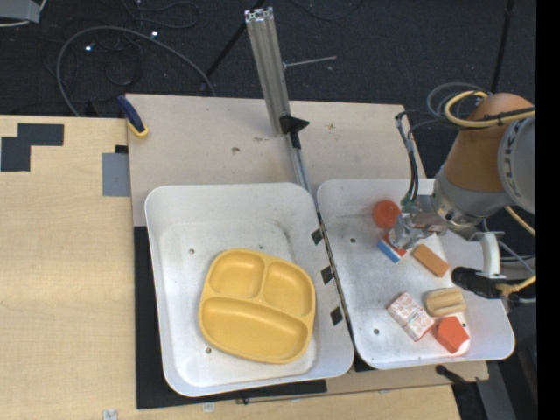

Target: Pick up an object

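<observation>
Two white bins sit side by side on the tabletop (219, 138); the left bin (166, 234) holds a yellow divided plate (258, 304). Over the right bin (367, 331) the end effector (402, 239) hangs just above a small blue-and-red block (390, 251), beside an orange ball (386, 213); its grip state can't be told

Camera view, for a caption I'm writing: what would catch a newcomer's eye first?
The yellow divided plate lying alone in the left bin stands out most. Next, the grey arm's gripper reaches down into the right bin, over a small blue block, beside a red ball.
</observation>
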Motion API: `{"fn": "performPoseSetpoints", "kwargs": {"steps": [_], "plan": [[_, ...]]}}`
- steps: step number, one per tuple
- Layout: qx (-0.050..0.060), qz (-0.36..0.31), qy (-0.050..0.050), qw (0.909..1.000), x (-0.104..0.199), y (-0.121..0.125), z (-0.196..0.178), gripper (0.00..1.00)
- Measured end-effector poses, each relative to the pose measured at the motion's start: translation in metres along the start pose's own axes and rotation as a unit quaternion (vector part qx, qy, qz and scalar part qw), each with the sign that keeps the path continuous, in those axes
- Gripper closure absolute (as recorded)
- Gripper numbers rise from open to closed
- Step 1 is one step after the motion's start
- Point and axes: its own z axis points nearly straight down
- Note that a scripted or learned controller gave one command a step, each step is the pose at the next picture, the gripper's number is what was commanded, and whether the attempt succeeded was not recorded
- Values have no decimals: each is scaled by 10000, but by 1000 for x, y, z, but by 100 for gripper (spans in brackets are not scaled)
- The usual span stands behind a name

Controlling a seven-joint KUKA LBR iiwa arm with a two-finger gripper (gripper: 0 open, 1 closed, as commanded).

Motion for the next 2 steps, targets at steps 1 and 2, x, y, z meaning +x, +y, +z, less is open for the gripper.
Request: {"fn": "performPoseSetpoints", "kwargs": {"steps": [1,2], "plan": [[-33,-18,-7,10000,6,1,-61,100],[-35,-20,-11,10000,-2,9,-117,100]]}}
